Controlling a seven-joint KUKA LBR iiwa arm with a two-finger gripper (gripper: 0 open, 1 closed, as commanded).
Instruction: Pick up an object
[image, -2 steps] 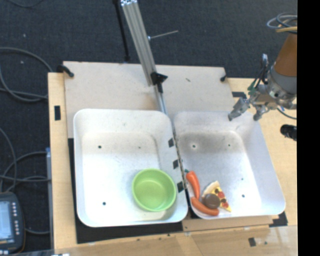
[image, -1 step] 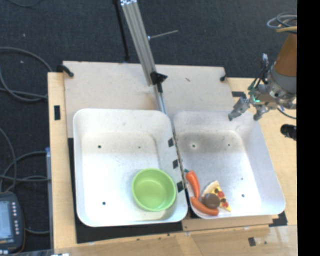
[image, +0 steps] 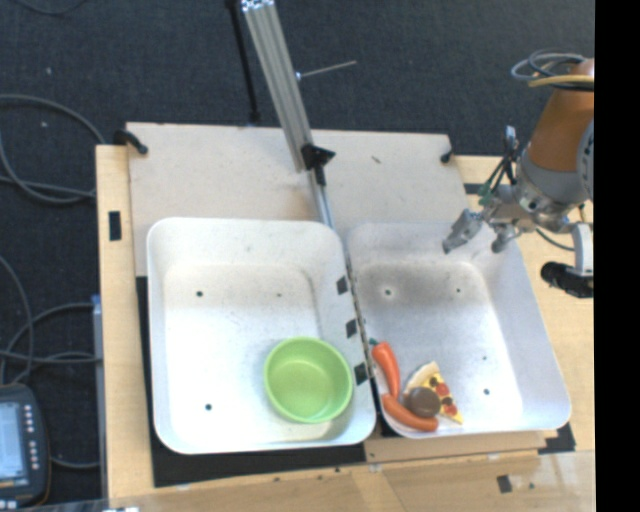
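Counting: 1 green bowl (image: 308, 379), 2 carrots (image: 386, 367), 2 bins (image: 180, 250).

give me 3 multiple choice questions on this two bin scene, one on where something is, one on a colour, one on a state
1. Where does the bowl sit?
A. in the left bin, near its front right corner
B. in the right bin, at its back
C. on the bench outside both bins

2. What colour is the bowl?
A. red
B. light green
C. blue

3. How does the gripper stand to the toy food pile?
A. closed around the carrot
B. resting on top of the pile
C. apart from it, over the back edge of the right bin

Answers:
1. A, the bowl lies inside the left bin beside the divider.
2. B, its whole surface reads light green.
3. C, the gripper is at the bin's far edge while the pile lies in the front left corner.
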